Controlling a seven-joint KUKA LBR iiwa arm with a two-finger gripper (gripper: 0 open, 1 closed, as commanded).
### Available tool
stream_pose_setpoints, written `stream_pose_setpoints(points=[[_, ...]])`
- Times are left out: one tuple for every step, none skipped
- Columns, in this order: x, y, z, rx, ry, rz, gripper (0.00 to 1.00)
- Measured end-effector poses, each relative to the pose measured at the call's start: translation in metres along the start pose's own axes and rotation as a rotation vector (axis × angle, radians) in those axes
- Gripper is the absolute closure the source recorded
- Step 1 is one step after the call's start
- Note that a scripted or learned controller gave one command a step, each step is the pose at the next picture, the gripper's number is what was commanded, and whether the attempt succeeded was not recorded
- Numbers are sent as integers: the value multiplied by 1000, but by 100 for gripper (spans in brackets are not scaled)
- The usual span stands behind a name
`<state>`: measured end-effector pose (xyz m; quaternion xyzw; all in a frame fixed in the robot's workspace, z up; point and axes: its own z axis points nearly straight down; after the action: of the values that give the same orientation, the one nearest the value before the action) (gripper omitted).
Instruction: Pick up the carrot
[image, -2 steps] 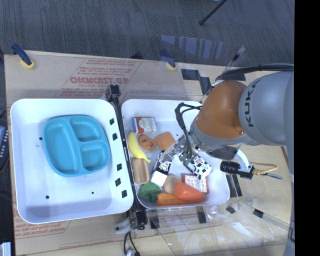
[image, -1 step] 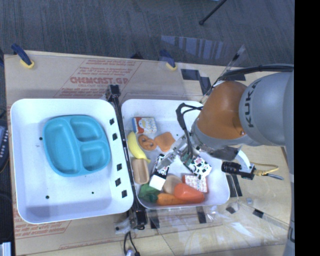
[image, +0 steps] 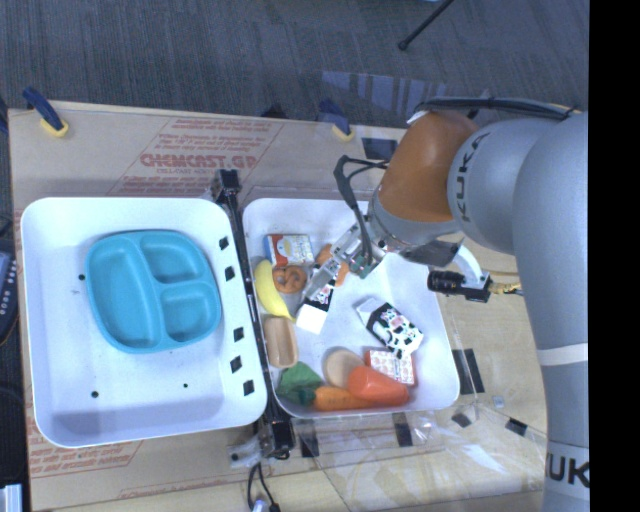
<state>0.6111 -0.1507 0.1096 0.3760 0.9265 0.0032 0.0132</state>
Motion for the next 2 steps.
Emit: stream_pose_setpoints(points=[[-40, -7, 1, -4, 0, 30, 0], [-44, -5, -14, -9, -16, 24, 100]])
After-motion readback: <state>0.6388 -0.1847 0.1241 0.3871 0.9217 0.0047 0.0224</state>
